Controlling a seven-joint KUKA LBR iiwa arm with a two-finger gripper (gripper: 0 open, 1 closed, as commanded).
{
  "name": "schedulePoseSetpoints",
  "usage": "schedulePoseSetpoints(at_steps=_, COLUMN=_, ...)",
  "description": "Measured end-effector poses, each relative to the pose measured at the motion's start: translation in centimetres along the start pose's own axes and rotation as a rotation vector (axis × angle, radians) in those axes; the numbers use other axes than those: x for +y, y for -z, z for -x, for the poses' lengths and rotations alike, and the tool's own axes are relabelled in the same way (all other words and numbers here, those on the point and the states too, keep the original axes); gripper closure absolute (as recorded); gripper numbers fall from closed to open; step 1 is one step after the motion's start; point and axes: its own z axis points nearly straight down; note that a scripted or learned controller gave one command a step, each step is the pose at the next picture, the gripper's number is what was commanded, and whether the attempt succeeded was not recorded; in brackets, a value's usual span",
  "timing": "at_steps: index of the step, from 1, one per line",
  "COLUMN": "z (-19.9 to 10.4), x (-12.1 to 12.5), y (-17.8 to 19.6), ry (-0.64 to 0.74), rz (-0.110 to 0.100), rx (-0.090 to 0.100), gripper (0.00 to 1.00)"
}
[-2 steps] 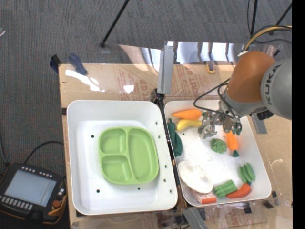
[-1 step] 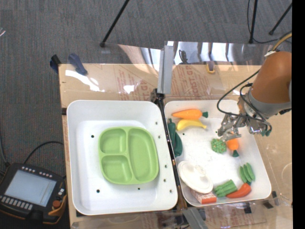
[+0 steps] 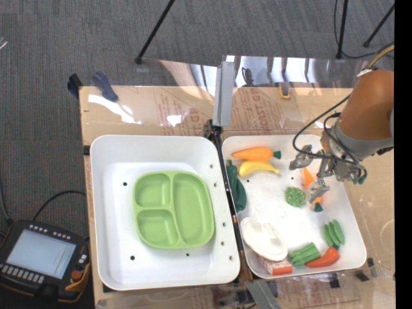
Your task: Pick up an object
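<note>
My gripper (image 3: 315,176) hangs low over the right side of the right bin (image 3: 355,219), reaching in from the right. A small orange toy piece (image 3: 308,176) lies right at the gripper, partly hidden by it, and whether it is gripped is not visible. A green broccoli toy (image 3: 295,196) sits just left of and below the gripper. Further left lie an orange carrot (image 3: 254,153) and a yellow banana (image 3: 257,168).
The right bin also holds a dark green cucumber (image 3: 236,188), a white object (image 3: 264,237), green bean pods (image 3: 333,232), a green vegetable (image 3: 304,254) and a red-orange chili (image 3: 324,257). The left bin (image 3: 109,166) bears a green divided plate (image 3: 174,209).
</note>
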Motion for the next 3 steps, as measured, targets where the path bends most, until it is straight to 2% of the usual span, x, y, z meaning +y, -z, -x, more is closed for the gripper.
schedulePoseSetpoints(at_steps=1, z=-1.2, x=0.1, y=-2.6, ry=-0.06, rz=0.002, rx=0.004, gripper=0.0)
schedulePoseSetpoints(at_steps=2, z=0.6, x=6.8, y=-2.5, ry=-0.069, rz=0.004, rx=0.003, gripper=0.0)
schedulePoseSetpoints(at_steps=3, z=-0.5, x=-0.4, y=-2.5, ry=-0.08, rz=0.0, rx=0.002, gripper=0.0)
